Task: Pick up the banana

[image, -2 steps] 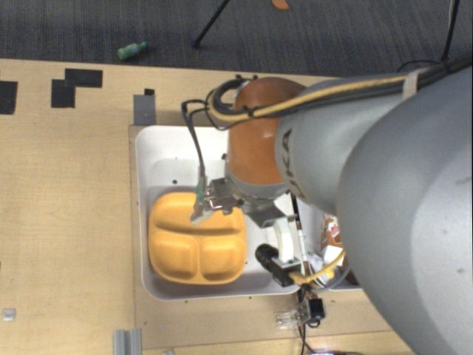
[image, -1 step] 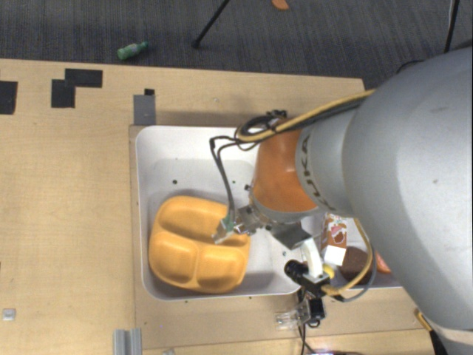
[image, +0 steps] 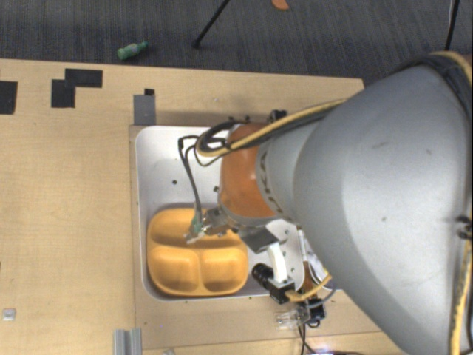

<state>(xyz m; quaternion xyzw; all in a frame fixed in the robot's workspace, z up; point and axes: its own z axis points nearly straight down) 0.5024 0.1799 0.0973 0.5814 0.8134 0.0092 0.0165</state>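
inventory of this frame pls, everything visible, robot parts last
divided tray: 1, yellow-orange, three compartments, front-left of the white bin
white bin: 1, white, bench centre, partly under the arm
bench: 1, light wood, black patches at top left
green object: 1, on the dark floor beyond the bench
orange scrap: 1, on the floor at top
arm: 1, grey with orange band, reaching in from the right over the bin
gripper: 1, over the tray's rear compartment

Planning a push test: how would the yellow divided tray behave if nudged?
The yellow tray looks like stiff moulded plastic, so it probably keeps its shape. Low and glossy, it would likely slide across the bin floor rather than tip.
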